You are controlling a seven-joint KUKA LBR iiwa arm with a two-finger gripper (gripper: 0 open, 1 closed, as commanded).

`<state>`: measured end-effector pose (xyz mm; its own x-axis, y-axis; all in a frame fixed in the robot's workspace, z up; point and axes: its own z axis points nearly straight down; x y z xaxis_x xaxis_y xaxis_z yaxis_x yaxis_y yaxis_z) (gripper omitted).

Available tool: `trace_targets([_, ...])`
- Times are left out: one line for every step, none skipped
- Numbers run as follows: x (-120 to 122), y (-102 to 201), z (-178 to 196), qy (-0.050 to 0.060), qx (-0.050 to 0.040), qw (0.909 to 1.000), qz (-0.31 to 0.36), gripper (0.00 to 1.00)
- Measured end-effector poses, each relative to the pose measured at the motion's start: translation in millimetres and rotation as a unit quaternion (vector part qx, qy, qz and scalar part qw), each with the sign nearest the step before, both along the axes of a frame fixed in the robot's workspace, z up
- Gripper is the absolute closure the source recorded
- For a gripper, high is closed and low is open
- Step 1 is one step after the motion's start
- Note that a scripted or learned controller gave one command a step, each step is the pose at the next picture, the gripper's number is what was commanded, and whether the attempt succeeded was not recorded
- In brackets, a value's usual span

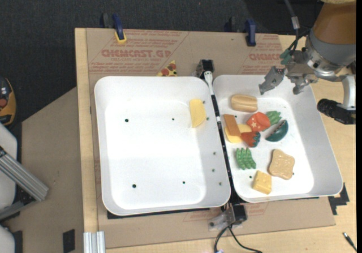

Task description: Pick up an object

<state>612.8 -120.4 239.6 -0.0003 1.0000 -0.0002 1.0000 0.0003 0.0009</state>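
Hovering over the back of the right bin [325, 150], my gripper [284, 82] hangs with its two fingers spread apart, one reaching toward the bin's middle and the other nearer the far wall, and nothing sits between them. I am empty-handed and clear of every piece below.

The nearest thing to me is the bread roll [244, 102], which lies just forward and to the left of my fingers as the camera sees it, near the back of this bin. Its long axis runs roughly side to side across the bin, so I judge my fingers would best close across its short width, front to back; that likely calls for a turn of the wrist before I drop.

Beyond the roll the pile thickens: a red tomato piece [259, 121] beside a dark teal wedge [278, 131], an orange cheese slab [232, 128] touching the cluster, green peas [245, 158], a toast slice [281, 164] and a yellow cheese cube [262, 181] toward the front. These crowd one another, so a clean grasp there looks harder.

Farther off, the left bin [113, 133] holds one pale yellow slice [197, 113] against its right wall, well apart from me
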Motion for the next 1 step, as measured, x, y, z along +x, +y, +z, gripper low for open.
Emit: trace_targets([-44.3,-52.9,-109.9,0.007,0.0006,1.0000,-0.003,0.00])
